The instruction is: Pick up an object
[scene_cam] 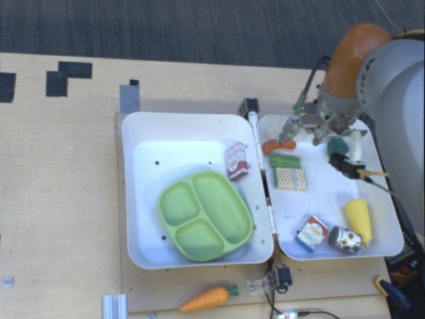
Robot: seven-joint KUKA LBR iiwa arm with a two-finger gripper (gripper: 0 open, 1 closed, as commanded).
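Observation:
My gripper (303, 137) hangs low over the far end of the right bin (382, 244), open, with nothing between its fingers. Its left finger (287, 133) is just beside an orange sausage-shaped toy (273, 146) near the bin's far left corner. Close in front of that lie a green toy (284, 159) and a small patterned box (291, 179). A teal object (339, 143) sits just right of the gripper, partly hidden by the arm. Nearer the front are a yellow corn cob (358, 219), a small carton (311, 233) and a can (346, 239).
The left bin (143, 178) holds a green divided plate (206, 215) and a red-and-white packet (236, 161) near its right wall. A toy carrot (208, 299) lies on the bench in front of the bins. The arm covers the right bin's far right side.

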